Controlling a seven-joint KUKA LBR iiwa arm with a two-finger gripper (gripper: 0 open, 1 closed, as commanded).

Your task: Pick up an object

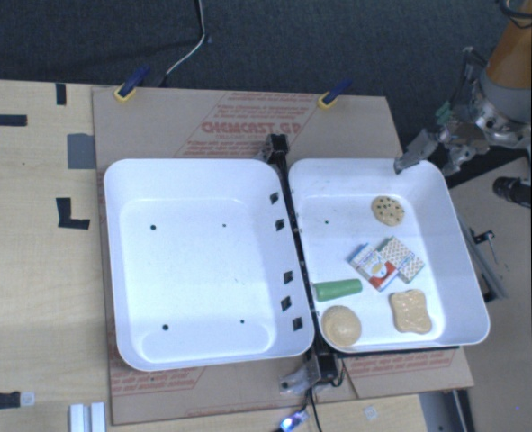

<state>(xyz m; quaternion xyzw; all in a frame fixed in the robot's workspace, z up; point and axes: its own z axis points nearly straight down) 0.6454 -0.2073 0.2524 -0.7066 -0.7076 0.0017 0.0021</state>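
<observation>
Step in hand: while the grey arm with its orange band [516, 57] hangs at the upper right of the frame, we judge the pick has not begun — this reads as the approach, with nothing taken up yet.
Claw: the dark two-finger gripper [419, 154] sits over the upper right corner of the right-hand shallow white bin [459, 241]; we cannot tell whether it is spread or pressed together, and we see nothing between its tips.
Task's things: all candidates lie in the right bin, in the lower right of the frame — a round tan speckled cookie [388, 210] nearest the claw, a small red, white and blue printed packet [387, 262] mid-bin, a short green cylinder [338, 289] by the inner wall, a round beige bun-like piece [341, 325] at the lower left corner, and a tan toast-shaped slab [410, 311] at the lower right.
Next move: we would choose one item, centre over it and descend; the cookie looks the shortest reach, though its flat shape may be hard to pinch.
In the way: the green cylinder and bun sit near the wall and each other, which could crowd the claw.
Around: the left-hand white bin [121, 241] adjoins, on a brown cardboard sheet [238, 124] held by blue and yellow clamps [132, 83].
</observation>
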